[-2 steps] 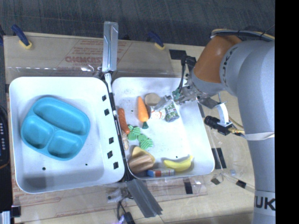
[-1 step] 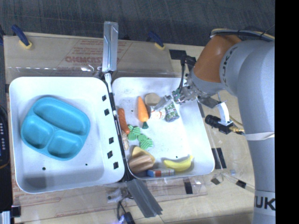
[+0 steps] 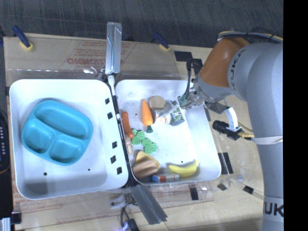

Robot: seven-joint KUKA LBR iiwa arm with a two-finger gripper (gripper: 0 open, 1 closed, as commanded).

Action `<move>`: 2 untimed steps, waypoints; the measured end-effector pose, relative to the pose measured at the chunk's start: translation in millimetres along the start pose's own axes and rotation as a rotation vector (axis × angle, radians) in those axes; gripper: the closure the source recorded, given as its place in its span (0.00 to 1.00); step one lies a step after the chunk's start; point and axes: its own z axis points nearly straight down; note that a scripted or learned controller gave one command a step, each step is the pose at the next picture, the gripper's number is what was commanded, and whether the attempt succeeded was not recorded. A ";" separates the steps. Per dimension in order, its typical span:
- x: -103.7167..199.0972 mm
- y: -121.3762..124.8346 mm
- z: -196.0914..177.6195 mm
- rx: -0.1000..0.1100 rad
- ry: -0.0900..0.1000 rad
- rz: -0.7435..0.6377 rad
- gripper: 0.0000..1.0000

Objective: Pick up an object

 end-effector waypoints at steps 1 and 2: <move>-2.8 4.2 -15.9 -0.012 -0.013 -0.004 1.00; -2.1 3.0 -13.4 -0.008 -0.011 -0.004 0.00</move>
